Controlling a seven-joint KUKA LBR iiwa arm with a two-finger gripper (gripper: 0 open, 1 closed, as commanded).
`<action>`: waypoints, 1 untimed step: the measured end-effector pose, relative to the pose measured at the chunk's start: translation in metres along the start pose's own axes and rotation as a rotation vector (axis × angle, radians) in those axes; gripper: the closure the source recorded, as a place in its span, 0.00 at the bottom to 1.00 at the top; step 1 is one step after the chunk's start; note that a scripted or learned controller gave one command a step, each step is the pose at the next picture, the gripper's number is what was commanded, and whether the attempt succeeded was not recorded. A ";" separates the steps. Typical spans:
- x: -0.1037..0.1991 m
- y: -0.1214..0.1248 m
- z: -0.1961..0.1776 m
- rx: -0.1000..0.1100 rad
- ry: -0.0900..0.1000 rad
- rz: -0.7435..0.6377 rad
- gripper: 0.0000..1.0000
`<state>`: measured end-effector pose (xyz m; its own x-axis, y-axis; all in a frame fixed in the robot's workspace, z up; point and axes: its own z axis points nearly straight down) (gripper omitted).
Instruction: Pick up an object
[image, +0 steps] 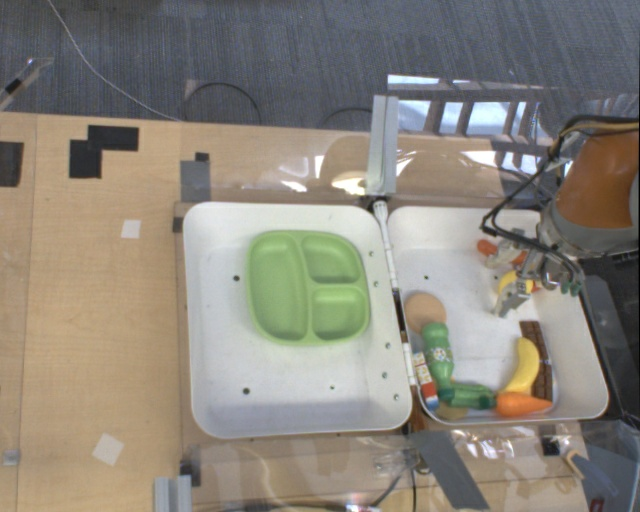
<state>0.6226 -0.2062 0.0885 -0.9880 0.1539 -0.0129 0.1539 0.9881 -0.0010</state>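
My gripper (512, 292) hangs over the upper right part of the right bin (470, 250), below the orange-banded wrist (598, 190). Small yellow and orange pieces (506, 281) show right at the gripper; whether they are held is unclear. Along the bin's front lie a banana (524, 364), an orange carrot-like piece (522, 404), a green bottle (436, 350), a green item (472, 397) and a tan round piece (425, 305). All of these lie apart from the gripper, below and to its left.
The left bin (215, 380) holds a green divided plate (307, 287). A brown bar (541, 362) lies along the right bin's right wall beside the banana. A metal post (381, 140) and cables (520, 200) stand behind the bins.
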 end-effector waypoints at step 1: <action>0.042 0.061 -0.002 -0.003 0.000 0.027 0.00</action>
<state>0.5907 -0.1391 0.0894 -0.9835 0.1808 -0.0123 0.1807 0.9835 0.0028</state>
